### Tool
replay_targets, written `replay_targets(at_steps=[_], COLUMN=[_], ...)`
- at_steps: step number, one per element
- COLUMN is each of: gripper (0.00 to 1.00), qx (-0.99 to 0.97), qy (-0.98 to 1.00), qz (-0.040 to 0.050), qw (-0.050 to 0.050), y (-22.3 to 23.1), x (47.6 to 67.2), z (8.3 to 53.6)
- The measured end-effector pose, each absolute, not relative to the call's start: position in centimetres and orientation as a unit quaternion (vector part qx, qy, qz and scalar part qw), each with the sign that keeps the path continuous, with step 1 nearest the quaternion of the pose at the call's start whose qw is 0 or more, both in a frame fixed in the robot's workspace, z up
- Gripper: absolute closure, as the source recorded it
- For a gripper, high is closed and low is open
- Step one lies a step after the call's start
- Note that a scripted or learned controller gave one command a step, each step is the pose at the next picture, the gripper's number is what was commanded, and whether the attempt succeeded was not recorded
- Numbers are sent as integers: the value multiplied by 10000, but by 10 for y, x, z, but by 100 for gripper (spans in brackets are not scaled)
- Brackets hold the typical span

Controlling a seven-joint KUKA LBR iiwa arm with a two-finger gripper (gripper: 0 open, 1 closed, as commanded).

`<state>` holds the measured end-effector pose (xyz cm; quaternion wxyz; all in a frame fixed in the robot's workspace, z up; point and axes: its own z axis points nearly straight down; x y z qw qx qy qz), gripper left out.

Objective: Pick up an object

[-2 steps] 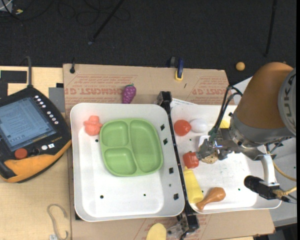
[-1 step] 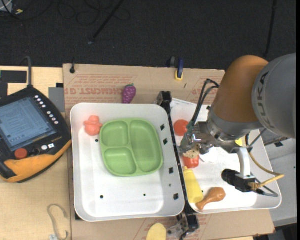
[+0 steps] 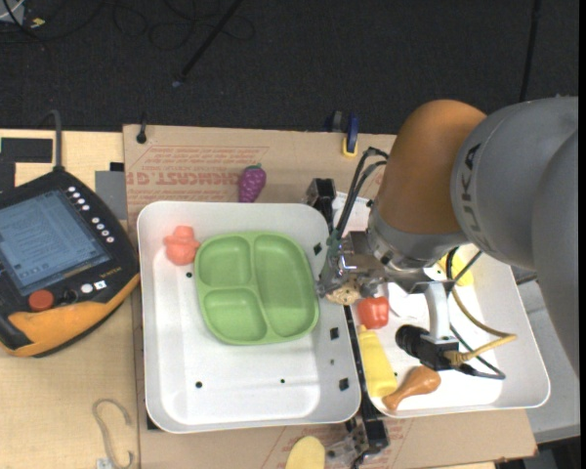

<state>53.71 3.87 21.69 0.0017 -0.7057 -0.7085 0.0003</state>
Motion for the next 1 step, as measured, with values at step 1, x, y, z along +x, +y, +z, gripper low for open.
replay_targets(at_steps=[1], gripper=[100], qx=[-7073], qy=[-7069], qz=[5], qw=[10], y=[33], x=[534], z=[237])
